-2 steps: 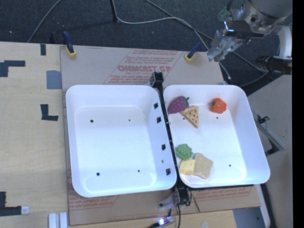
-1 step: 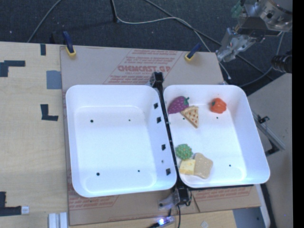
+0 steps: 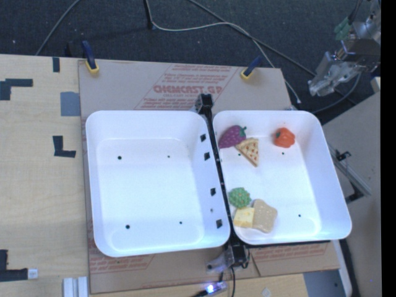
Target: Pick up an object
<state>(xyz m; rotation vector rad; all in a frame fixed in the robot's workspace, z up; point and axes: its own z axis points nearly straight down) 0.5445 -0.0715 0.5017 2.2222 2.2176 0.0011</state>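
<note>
The right bin (image 3: 328, 166) holds several toy foods. A purple grape bunch (image 3: 231, 136) lies against the divider, with a tan waffle wedge (image 3: 249, 151) just beside it. An orange-red pepper (image 3: 284, 138) sits toward the far right. Near the front lie a green broccoli piece (image 3: 239, 197), a yellow cheese block (image 3: 244, 217) and a tan bread slice (image 3: 265, 216), all close together. My gripper (image 3: 322, 84) hangs beyond the far right corner of the right bin, outside it and apart from every object.
The left bin (image 3: 99, 166) stands beside the right one on a cardboard sheet (image 3: 179, 88) held by two clamps. Cables run across the dark floor behind the bench. A wooden bench top extends to the left.
</note>
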